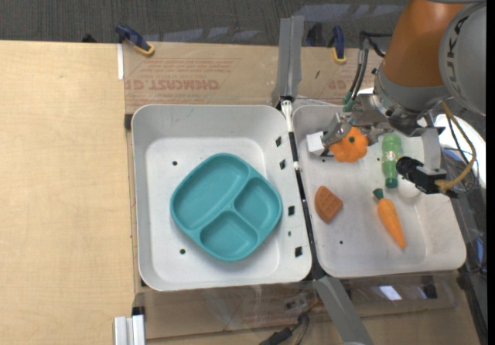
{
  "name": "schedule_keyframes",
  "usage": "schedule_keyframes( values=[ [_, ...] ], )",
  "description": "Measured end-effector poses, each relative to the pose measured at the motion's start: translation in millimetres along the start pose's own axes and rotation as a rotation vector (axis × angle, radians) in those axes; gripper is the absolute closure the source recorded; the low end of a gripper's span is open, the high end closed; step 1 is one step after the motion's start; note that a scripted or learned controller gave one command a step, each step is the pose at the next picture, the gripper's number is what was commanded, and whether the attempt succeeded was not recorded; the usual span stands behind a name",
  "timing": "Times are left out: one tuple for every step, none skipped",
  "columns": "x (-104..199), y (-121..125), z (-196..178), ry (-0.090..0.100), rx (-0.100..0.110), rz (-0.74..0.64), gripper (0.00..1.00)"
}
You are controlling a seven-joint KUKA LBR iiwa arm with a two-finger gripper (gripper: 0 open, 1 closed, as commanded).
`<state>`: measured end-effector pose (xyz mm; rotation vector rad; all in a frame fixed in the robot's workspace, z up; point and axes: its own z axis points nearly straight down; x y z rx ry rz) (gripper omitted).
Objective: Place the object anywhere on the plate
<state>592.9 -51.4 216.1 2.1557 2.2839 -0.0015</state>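
A teal divided plate (225,206) lies tilted in the left white bin (155,134). In the right bin (441,247), a small orange fruit with a green stem (350,148) sits near the back left corner. My gripper (345,133) is directly over this fruit and touches or nearly touches its top; the arm's body hides how it meets the fruit. A carrot (390,221), a brown bread-like piece (328,203) and a green bottle (390,158) also lie in the right bin.
The grey and orange arm (421,42) covers the back right of the right bin. Cables hang along its right side. A raised divider (297,181) separates the two bins. Cardboard and a wooden panel lie behind and to the left.
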Motion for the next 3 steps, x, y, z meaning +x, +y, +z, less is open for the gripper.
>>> schedule_keyframes(
  values=[
    [65, -30, 26, 0.000, 0.004, 0.061, 1.00],
    [128, -36, 69, -0.013, -0.017, 0.173, 1.00],
    [131, -37, 70, -0.011, -0.014, 0.170, 0.00]
  ],
)
